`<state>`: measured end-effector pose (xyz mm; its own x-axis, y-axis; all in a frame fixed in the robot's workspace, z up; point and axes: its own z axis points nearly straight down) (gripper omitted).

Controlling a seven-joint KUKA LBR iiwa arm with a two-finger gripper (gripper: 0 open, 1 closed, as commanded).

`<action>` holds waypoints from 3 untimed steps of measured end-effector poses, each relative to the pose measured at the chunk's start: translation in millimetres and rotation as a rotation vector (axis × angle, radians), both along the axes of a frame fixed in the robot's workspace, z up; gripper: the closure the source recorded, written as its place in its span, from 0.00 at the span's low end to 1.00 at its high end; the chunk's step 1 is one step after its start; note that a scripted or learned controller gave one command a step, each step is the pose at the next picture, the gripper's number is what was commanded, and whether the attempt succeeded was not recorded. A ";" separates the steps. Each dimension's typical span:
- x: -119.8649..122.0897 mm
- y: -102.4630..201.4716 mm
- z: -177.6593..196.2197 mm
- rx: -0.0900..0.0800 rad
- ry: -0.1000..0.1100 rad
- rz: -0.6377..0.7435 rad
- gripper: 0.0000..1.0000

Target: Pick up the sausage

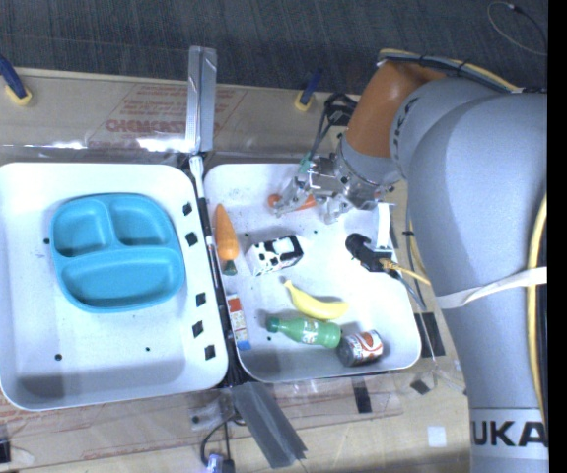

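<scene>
the banana (315, 304) lies near the middle of the right bin (263, 172) and serves as the mark for the rest: up from it, close to the bin's far wall, the pincer (315, 193) hangs low over the white floor, and the sausage (288, 202), a thin reddish-orange piece, sits right at its tip on the side toward the left bin (27, 264); whether the pincer is open or closed, or has the sausage in it, cannot be told from this slant. up and left of the banana a small black and white thing (278, 252) lies apart from it, and further left an orange carrot (226, 235) runs along the wall shared by the two bins. just below the banana a green bottle (306, 331) lies on its side, with a can (362, 346) beside the bottle's base near the bin's near right corner. bare white floor is left between the banana and the sausage. the grey arm (460, 185) covers the bin's right rim. far left of the banana, a blue divided plate (115, 249) lies in the left bin with bare floor all round it. the bins sit on a pale worktop (86, 116) with a blue clamp (12, 77) at its far edge; dark floor (165, 8) lies beyond
</scene>
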<state>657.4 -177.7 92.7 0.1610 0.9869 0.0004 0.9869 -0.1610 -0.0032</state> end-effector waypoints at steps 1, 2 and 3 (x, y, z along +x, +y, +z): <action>0.0 -23.0 0.0 0.000 0.000 -0.019 0.00; -1.0 -23.8 -0.9 -0.001 0.001 -0.075 0.00; 0.2 -22.3 10.1 0.000 0.000 -0.069 1.00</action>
